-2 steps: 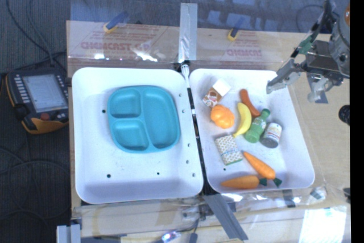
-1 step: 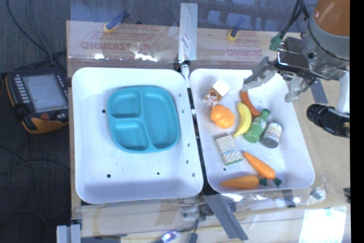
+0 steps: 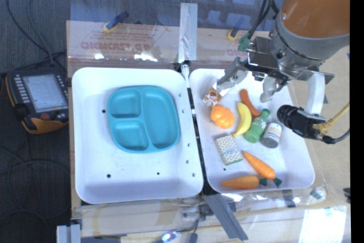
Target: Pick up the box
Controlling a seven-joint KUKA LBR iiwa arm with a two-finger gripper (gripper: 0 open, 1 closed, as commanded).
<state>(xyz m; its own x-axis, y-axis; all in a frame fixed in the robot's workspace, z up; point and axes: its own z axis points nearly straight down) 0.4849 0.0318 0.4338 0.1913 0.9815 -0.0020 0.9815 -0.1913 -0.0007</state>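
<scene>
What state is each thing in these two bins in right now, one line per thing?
pincer: open, above the right bin's far end, holding nothing
box: lying flat in the right bin, untouched
blue plate: flat in the left bin, right way up
banana: lying beside the orange fruit
green bottle: lying on its side
two carrots: lying at the near end

The arm [image 3: 316, 3] is cut off by the top and right edges, and it hides the far right corner of the right bin [image 3: 301, 171]. A small wrapped item [image 3: 211, 97] beside the orange [image 3: 222, 116] is too small to identify. The can [image 3: 272, 134] has an unreadable label.
</scene>
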